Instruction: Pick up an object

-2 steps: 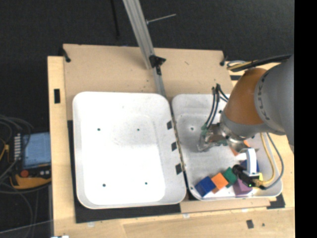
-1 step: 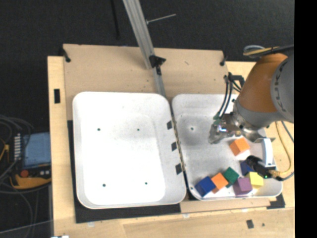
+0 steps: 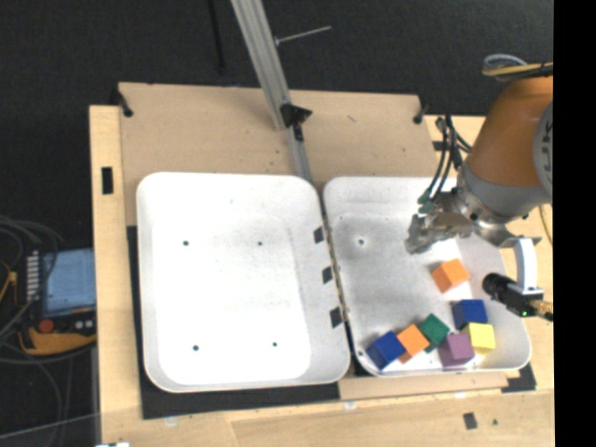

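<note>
Camera view shows the tool (image 3: 421,234), finger state impossible to tell, poised in the right bin (image 3: 372,203) near an orange block (image 3: 450,275); a misaligned descent could nudge it away.

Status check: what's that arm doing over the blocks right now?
Gripper over right bin, nothing between fingers. Nearest: orange block, untouched. Nothing in the way.

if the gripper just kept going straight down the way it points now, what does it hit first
Most likely the bare floor of the right white bin. The two-finger gripper points down over open floor, up and left of the lone orange cube, apparently beside it, though depth is hard to judge from this slanted view.
</note>
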Controlling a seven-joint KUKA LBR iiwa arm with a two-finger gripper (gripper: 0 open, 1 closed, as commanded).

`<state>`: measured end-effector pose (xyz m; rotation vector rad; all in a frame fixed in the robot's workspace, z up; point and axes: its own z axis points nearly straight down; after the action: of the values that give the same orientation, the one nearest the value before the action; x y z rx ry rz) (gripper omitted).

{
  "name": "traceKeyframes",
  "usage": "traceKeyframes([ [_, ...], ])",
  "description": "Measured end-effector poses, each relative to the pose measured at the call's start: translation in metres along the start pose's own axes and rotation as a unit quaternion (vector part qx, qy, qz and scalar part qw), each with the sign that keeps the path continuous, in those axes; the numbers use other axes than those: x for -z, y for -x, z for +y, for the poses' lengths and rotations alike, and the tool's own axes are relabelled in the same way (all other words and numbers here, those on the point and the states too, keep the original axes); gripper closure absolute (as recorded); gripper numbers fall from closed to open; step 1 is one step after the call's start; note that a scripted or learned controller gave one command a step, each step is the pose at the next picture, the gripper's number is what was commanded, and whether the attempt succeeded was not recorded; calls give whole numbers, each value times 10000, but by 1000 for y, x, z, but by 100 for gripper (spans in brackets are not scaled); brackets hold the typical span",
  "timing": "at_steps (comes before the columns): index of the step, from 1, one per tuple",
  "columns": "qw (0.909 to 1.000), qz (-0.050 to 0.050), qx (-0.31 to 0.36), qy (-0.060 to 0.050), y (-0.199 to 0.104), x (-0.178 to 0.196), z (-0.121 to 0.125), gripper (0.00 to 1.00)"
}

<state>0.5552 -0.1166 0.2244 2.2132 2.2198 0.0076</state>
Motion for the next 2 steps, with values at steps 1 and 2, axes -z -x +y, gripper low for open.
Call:
traceKeyframes([
  [1, 10000, 8, 14, -38, -49, -7, -11, 100],
  [2, 10000, 12, 19, -41, -104, -12, -17, 100],
])
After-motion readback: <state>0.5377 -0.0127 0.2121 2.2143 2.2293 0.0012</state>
